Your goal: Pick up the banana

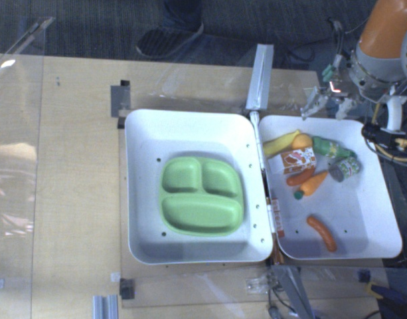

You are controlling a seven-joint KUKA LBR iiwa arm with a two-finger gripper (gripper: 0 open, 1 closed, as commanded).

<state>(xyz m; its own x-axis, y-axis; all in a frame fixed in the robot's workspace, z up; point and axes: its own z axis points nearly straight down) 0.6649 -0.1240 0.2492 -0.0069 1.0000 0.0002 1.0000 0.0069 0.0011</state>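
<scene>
Banana [281,143] lies in right bin [382,198] (far-left corner)

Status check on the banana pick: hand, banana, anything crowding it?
Hand above right bin's far rim, holding nothing. Banana untouched in right bin, far-left corner. Orange carton and carrot crowd it.

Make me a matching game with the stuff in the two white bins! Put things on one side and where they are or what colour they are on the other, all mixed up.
Things:
1. banana
2. divided plate
3. sausage
4. carrot

Clues:
A. green, in the left bin
B. orange with a green tip, middle of the right bin
C. yellow, top left corner of the right bin
D. reddish, lying alone near the bottom of the right bin

Pairs: 1-C, 2-A, 3-D, 4-B
</scene>
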